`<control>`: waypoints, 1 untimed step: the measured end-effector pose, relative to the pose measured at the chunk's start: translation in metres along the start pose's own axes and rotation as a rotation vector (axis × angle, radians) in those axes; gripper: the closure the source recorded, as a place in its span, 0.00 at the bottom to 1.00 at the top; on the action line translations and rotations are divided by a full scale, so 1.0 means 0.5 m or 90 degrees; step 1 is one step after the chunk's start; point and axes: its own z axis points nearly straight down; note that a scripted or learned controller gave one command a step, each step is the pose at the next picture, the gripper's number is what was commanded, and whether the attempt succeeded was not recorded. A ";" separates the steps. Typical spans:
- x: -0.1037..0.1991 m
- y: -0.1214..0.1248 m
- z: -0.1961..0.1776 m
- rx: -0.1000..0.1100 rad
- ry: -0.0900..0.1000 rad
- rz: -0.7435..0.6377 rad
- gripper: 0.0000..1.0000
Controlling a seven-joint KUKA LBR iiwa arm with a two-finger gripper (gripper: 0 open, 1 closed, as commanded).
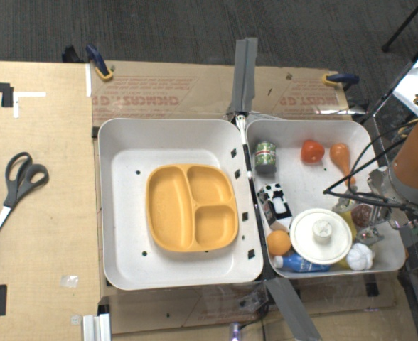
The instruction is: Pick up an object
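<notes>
The right bin (294, 130) holds a jumble of small items. A green can (265, 155) stands near its left wall, with a red tomato (312, 151) and an orange carrot-like piece (340, 157) to its right. A black and white object (274, 202) lies lower down. At the front sit a white round container (322, 234), an orange ball (279, 243), a blue bottle (305, 264) and a white ball (360, 256). My gripper (371, 215) hangs low over the bin's right side, above a dark brown item (363, 214). The arm's orange band (415, 158) is at the right edge.
The left bin (124, 212) holds a yellow divided plate (193, 207). Scissors (15, 183) lie on the bench far left. A grey strip (244, 77) runs back from between the bins. Black cables (358, 172) cross the right bin's far right corner.
</notes>
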 end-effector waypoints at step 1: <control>-0.200 -0.051 0.005 0.000 0.003 0.157 0.00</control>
